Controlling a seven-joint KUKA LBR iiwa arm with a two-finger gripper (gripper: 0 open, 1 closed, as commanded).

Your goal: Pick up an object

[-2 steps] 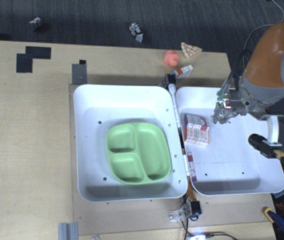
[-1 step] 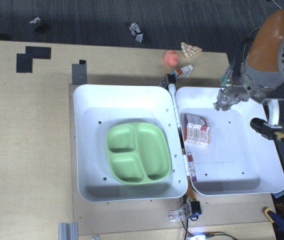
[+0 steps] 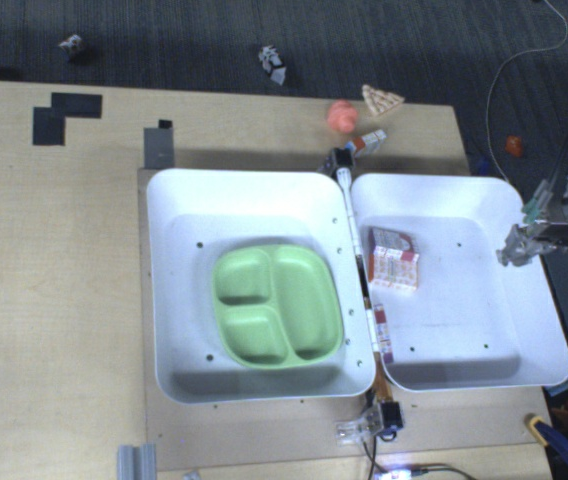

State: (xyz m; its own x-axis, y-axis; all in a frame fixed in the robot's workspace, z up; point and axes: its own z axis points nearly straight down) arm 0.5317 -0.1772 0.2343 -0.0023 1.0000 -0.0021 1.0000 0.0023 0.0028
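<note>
- Gripper (image 3: 517, 246) hangs above the right bin's (image 3: 484, 363) right rim; whether it is spread, I cannot tell.
- Red-and-white packet (image 3: 393, 259) lies by that bin's left wall.
- Green divided tray (image 3: 277, 305) sits in the left bin (image 3: 179, 268).

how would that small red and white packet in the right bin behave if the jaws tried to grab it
The packet lies flat on the right bin floor, so it probably offers little edge to pinch. It looks thin and light, likely sliding when nudged. It shouldn't roll.
</note>
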